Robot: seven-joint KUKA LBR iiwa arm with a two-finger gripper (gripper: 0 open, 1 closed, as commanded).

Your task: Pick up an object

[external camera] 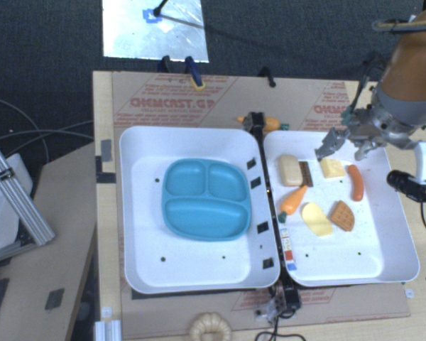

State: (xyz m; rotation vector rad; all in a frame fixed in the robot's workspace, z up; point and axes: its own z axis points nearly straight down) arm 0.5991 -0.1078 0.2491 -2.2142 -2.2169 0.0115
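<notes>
Two shallow white plastic bins sit side by side on a brown board. The left bin [145,261] holds a smooth blue plate [206,199] with three compartments. The right bin [383,261] holds small toy foods. A pale bread roll [290,169] lies near the inner wall, with a thin dark brown bar [305,173] touching its right side. Below them lies an orange carrot [293,200], long and pointed, tilted. Next to it is a yellow rounded piece [316,219], and a brown waffle [342,216] with a grid texture is just beside that one. A square of pale yellow cheese [332,168] lies near the far wall, and a red sausage [356,182] lies upright in the picture to its right.

The gripper [346,143] hangs over the far edge of the right bin, just above the cheese. Its two grey metal fingers stand apart, and nothing is between them. The grey arm with the orange band [412,62] comes in from the right. A black clip [255,121] sits where the two bins meet at the far side.
</notes>
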